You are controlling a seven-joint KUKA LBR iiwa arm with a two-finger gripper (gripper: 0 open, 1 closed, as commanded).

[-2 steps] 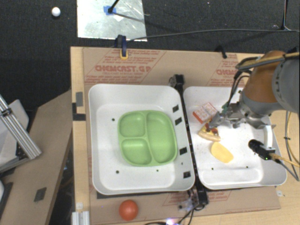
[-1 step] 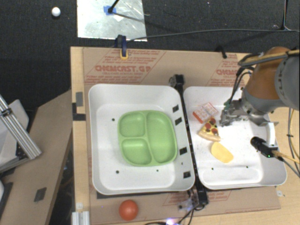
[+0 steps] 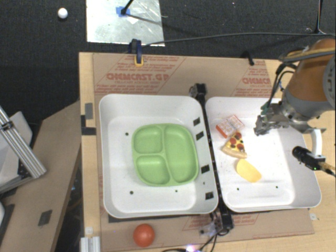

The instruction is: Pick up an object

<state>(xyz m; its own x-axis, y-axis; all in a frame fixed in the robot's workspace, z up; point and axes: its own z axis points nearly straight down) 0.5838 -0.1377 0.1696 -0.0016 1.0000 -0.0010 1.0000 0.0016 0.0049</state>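
In the right bin (image 3: 299, 193) lie a toy pizza slice (image 3: 234, 146), a yellow wedge like a cheese or lemon piece (image 3: 248, 170) and a small clear packet with red print (image 3: 229, 125). My gripper (image 3: 262, 125) hangs over the upper right part of that bin, to the right of the packet and apart from all three objects. Nothing shows between its fingers.
The left bin (image 3: 113, 193) holds a green divided tray (image 3: 164, 154). A red ball (image 3: 144, 234) rests on the cardboard in front of the bins. Black clips (image 3: 198, 91) join the bins along the middle. Cables run across the back.
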